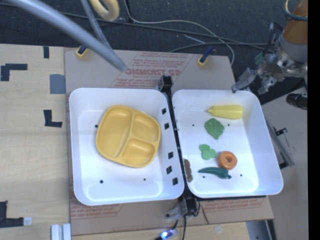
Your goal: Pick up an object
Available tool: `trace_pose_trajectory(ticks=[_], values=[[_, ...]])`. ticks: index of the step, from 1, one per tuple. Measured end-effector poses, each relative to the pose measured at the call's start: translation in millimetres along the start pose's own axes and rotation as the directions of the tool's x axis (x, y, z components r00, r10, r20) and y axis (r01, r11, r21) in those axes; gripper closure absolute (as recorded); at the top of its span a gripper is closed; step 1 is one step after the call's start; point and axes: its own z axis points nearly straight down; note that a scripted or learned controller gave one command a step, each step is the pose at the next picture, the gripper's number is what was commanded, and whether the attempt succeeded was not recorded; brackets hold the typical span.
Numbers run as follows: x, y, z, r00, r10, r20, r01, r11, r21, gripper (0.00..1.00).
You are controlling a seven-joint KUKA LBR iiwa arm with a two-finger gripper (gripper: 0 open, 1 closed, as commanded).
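While I watch from the remote station, I log the bench from left to right as follows.

Left bin (80, 134): white and shallow, sitting on brown cardboard.
Yellow tray (128, 135): lies flat in the left bin, three compartments, a little turned against the bin walls.
Divider (172, 134): the two bins meet at a dark seam with black clips.
Right bin (265, 149): white, holding five small items, all apart from one another except as noted.
Green leafy piece (214, 128): near the middle of the right bin, just below the corn.
Small green piece (206, 151): below the leafy piece, just left of the ring.
Dark green pepper (215, 172): lies lengthwise near the front wall, its right end touching or just under the ring; I cannot tell which.
Yellow corn (226, 111): lies near the back wall.
Orange ring (227, 160): flat on the bin floor.
Gripper (250, 81): above the back right corner of the right bin, outside the wall, holding nothing; whether its fingers stand apart or together I cannot tell.
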Motion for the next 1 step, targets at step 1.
trace_pose_trajectory(ticks=[1], values=[[0.7, 2.4, -8.5, 1.0, -0.004, 0.003, 0.004, 1.0, -0.013, 0.0]])
